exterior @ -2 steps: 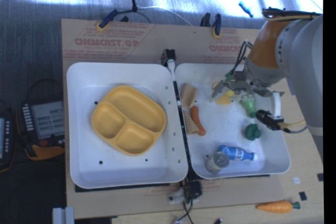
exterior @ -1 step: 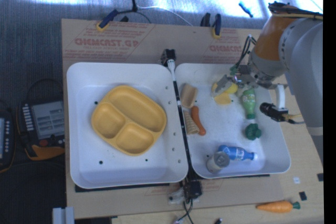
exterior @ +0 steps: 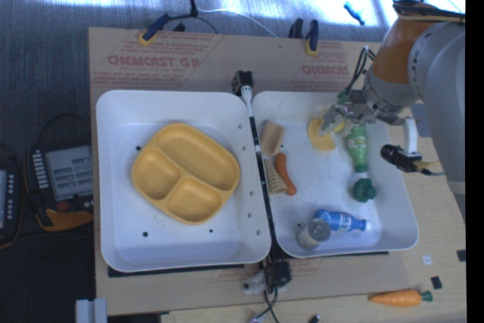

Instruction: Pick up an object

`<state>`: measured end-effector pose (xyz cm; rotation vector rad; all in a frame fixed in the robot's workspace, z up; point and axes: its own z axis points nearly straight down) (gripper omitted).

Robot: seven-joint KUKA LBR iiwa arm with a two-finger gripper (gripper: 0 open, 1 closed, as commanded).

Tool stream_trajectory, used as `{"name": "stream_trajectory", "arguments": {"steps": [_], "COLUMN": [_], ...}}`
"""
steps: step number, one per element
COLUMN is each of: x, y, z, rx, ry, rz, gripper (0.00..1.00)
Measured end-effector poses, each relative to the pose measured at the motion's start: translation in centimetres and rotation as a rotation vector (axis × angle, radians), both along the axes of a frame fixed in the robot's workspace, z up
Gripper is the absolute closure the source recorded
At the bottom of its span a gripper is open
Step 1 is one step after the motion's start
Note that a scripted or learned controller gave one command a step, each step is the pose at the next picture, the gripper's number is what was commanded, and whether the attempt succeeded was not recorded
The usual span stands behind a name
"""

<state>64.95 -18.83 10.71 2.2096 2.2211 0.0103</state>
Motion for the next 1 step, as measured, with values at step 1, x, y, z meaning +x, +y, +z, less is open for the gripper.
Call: {"name": "stream_trajectory", "arguments": {"steps": [1], "x": [-7.02], "y": [2.14], "z": [9.03], "rx": [0.000], "ry": [0.009], "rz": [-0.004], "gripper": [1.00]}}
